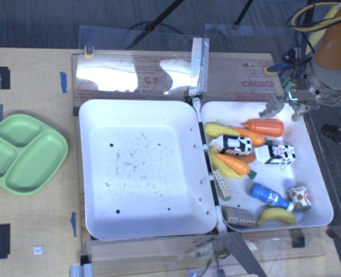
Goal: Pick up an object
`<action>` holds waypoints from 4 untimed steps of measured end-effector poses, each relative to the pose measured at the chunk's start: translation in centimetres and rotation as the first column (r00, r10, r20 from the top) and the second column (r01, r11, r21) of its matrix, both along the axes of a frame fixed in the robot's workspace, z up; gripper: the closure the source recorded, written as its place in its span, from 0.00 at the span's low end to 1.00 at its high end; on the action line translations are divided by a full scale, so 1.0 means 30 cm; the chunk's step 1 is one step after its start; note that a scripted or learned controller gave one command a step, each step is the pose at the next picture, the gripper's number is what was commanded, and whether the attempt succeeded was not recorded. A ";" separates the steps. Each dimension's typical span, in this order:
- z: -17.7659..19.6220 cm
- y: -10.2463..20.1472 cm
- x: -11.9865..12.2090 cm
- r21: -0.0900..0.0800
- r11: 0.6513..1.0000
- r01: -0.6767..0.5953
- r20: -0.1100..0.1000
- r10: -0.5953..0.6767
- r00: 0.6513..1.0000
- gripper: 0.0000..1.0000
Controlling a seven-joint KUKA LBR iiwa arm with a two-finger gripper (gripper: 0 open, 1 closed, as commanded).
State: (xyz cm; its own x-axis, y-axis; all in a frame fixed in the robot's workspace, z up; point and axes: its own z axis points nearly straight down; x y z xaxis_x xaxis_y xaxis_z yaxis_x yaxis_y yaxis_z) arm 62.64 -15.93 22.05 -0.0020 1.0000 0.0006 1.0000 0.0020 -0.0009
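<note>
Camera view, looking down at a slant, takes in two shallow white plastic bins side by side on a pale wooden bench [32, 68]. Nothing but faint scuff marks shows on the floor of the left bin [141, 166], while the right bin [317, 178] holds a scatter of toy items. Near its far edge lies an orange plastic carrot-shaped bottle [263, 127], with a yellow toy banana [221, 130] just left of it. Below these sit a black-and-white cow-patterned block [236, 145] and a second cow-patterned block [277, 153], and a smaller orange toy carrot [235, 164] lies tilted near the bin's left wall. Toward the near edge are a blue cylinder-shaped tube [269, 195], a small red-and-white patterned ball [298, 196] and another yellow banana [277, 215]. The grey two-finger gripper [285, 107] hangs over the far right corner of the right bin, above the carrot-shaped bottle, its fingers spread apart with nothing between them. Above it the arm's orange band [334, 45] is visible. A green compartment plate [25, 153] rests on the bench well left of the bins.
</note>
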 end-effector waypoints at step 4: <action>-0.446 0.092 -0.483 -0.001 0.996 -0.084 0.006 0.084 0.996 0.00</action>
State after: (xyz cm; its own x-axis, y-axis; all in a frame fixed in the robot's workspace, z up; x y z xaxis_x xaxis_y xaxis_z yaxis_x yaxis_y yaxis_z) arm 48.13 -13.17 8.67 -0.0858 0.9963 0.0000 0.9963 0.0858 0.0053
